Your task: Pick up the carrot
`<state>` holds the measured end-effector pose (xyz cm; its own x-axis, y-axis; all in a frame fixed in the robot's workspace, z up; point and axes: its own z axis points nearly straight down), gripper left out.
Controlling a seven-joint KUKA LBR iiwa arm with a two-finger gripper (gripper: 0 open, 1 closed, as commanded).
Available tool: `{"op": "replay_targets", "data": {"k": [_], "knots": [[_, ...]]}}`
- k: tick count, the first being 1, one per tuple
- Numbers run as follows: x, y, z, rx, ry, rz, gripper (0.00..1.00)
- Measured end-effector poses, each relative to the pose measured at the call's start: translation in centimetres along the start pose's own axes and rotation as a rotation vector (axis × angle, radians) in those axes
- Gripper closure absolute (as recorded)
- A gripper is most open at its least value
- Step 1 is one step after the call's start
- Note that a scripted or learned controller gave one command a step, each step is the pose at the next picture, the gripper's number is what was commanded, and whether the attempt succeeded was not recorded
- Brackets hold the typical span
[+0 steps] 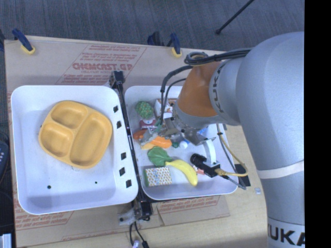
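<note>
The gripper (166,133) is hanging low in the right bin (227,187), its fingers hidden under the wrist — I cannot tell their state. The carrot (158,143) is lying just beside it, above the banana (184,170) and right of the yellow plate (75,134).

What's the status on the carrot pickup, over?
Tool down in right bin, over the carrot. Grip unconfirmed. Banana and broccoli close by.
</note>
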<state>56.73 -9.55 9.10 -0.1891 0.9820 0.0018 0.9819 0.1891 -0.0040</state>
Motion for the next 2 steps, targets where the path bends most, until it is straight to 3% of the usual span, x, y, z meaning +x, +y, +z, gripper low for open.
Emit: {"op": "replay_targets", "data": {"k": [1, 2], "knots": [[0.0, 0.0, -1.0, 0.002, -0.001, -0.005, 1.00], [1.7, 0.0, -10.1, -0.001, -0.001, 0.304, 1.00]]}}
